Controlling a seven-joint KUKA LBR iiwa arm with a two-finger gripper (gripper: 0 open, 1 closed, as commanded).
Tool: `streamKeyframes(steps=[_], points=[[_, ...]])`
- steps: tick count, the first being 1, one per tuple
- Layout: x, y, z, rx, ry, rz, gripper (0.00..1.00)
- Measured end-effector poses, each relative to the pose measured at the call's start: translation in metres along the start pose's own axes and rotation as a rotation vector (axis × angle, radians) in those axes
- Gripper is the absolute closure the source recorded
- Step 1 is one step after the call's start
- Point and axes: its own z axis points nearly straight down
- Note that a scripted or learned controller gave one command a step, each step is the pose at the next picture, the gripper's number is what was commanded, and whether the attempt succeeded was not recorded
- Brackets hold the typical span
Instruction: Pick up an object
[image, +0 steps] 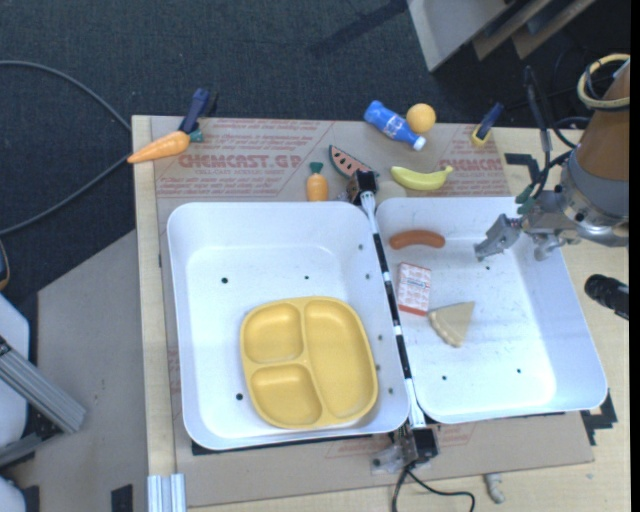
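Tabletop (250, 150) carries 2 white bins. Left bin (200, 250) holds a yellow divided tray (308, 360) toward 5 o'clock. Right bin (540, 340) holds a sausage (417, 239) at 11 o'clock, a red-white packet (413, 286) just below it, and a tan wedge (453, 322) near center-left. Gripper (515, 240) hangs over the bin's 1 o'clock corner, fingers apart w/ nothing between.
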Motion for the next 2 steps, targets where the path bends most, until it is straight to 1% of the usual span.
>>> streamKeyframes(steps=[1, 2], points=[[0.015, -0.023, 0.057, 0.002, 0.001, 0.001, 0.0], [0.03, -0.046, 0.139, 0.001, 0.0, 0.0, 0.0]])
